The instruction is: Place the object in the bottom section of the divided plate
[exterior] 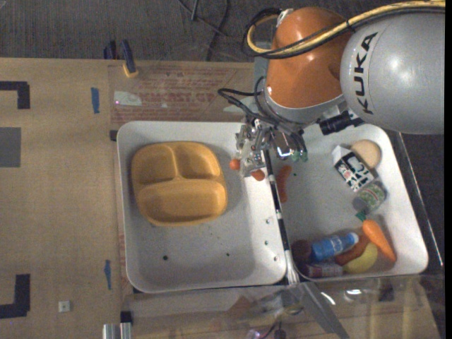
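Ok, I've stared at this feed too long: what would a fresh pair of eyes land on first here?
Probably the big grey and orange arm filling the upper right, its gripper low over the ridge where the two bins meet. Next, the yellow divided plate alone in the left bin. Then the clutter in the right bin: a carrot, a blue bottle and a small carton.

1. The divided plate [179, 182] looks like smooth yellow plastic with a soft sheen.
2. Both bins [205, 260] are smooth white plastic, slightly glossy.
3. The tabletop [56, 210] looks like matt, pale wood board.
4. The arm's [395, 69] grey shell is glossy; its orange band [307, 55] shines too.
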Robot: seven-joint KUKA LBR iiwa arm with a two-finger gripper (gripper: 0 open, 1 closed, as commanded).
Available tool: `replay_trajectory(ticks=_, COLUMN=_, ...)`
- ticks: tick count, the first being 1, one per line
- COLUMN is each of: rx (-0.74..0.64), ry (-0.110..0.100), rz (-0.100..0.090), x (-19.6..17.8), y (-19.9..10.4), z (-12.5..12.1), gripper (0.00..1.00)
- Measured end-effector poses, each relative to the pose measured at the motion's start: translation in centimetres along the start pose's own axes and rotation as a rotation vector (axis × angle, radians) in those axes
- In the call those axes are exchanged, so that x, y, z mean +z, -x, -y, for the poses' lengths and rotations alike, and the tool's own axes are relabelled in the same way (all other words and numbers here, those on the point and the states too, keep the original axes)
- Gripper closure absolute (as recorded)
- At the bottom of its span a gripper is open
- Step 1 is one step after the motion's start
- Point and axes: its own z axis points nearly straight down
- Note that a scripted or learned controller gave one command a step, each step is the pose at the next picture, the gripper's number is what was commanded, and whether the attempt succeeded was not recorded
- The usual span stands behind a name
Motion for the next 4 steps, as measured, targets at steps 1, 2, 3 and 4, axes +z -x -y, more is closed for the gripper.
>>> replay_trajectory(ticks=1, rx=-0.067, ry=0.000, rz=0.000, x=-2.5, y=-1.9, z=-0.7, gripper=1.00)
replay_trajectory(ticks=2, rx=-0.138, ry=0.000, rz=0.004, x=-1.4, y=0.7, z=0.1, gripper=1.00)
replay_trajectory(ticks=3, rx=-0.091, ry=0.002, rz=0.004, x=-1.8, y=1.6, z=-1.4, gripper=1.00)
replay_trajectory(ticks=4, rx=-0.050, ry=0.002, rz=0.001, x=-1.1, y=1.2, z=-0.6, gripper=1.00)
